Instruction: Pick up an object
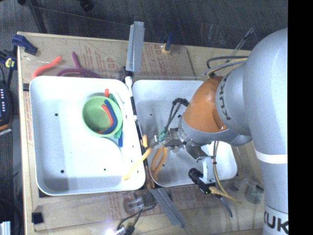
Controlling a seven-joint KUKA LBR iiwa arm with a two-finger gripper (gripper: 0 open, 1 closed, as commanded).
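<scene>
Progress looks early to middling: the hand (164, 140) is down inside the right bin (146, 94), at its left wall, but nothing can be seen lifted clear. Whether it is open or shut I cannot tell, since the wrist and the orange band hide most of it and the metal parts blur together. Just below it lies an orange curved piece (157, 159) on the bin floor, which may be the target; a grasp, a lift and a carry all seem left to do.

Counted: two white bins on the surface (88, 207). The left bin (49, 151) holds one green bowl (98, 114), with what looks like one red strip (108, 119) and one blue strip (113, 112) curled inside it, and one yellow stick (136, 164) leaning over its right rim. Beyond the bins, near the far left corner, rest one orange-red piece (46, 66) and one purple loop (78, 71).
</scene>
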